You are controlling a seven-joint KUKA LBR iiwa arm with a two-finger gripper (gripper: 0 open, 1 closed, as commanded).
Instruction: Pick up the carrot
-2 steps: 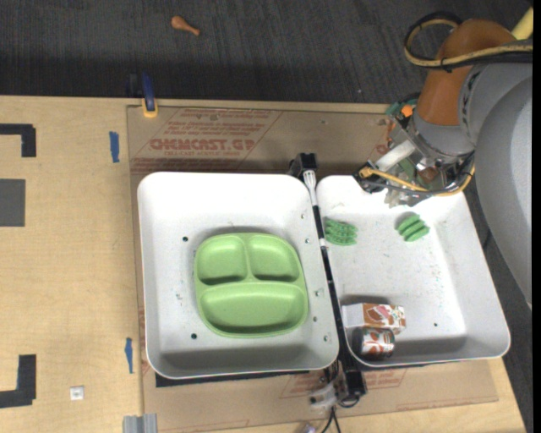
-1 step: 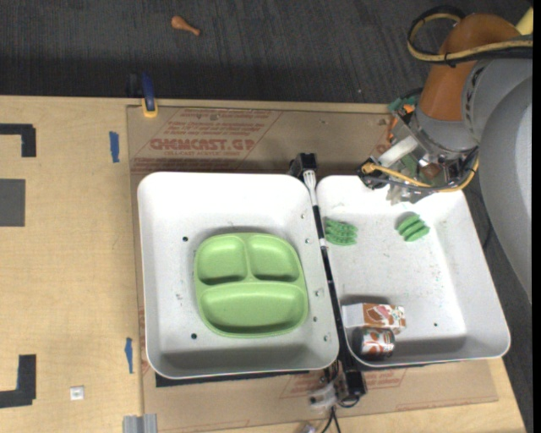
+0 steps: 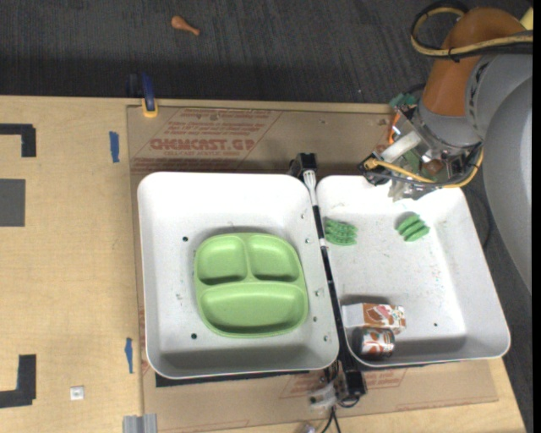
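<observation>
Camera view, single frame.

- Arm (image 3: 461, 76) enters from 3 o'clock. Its orange band sits at about 1 o'clock in the view.
- End effector (image 3: 410, 182) hangs over the 12 o'clock rim of the right bin (image 3: 482, 279), amid yellow and black cabling. Cannot tell whether it is apart or together. Nothing is seen clamped in it.
- Carrot (image 3: 184, 25): a small orange tapered piece, taken to be the carrot, lies on the dark floor (image 3: 296, 42) beyond the tabletop (image 3: 68, 254). It is at about 11 o'clock in the view, outside both bins and well apart from the end effector.
- Right bin contents: two ridged green pieces side by side in the 12 o'clock half, one (image 3: 341, 232) near the 9 o'clock wall, the other (image 3: 412, 227) toward the centre. A small brown-and-white carton (image 3: 385, 315) sits at 7 o'clock, touching a dark can (image 3: 378, 342) just below it.
- Left bin (image 3: 161, 194): a green divided plate (image 3: 249, 283) lies flat at its centre.
- A blue clamp (image 3: 149, 93) is at the cardboard's 11 o'clock corner.
</observation>
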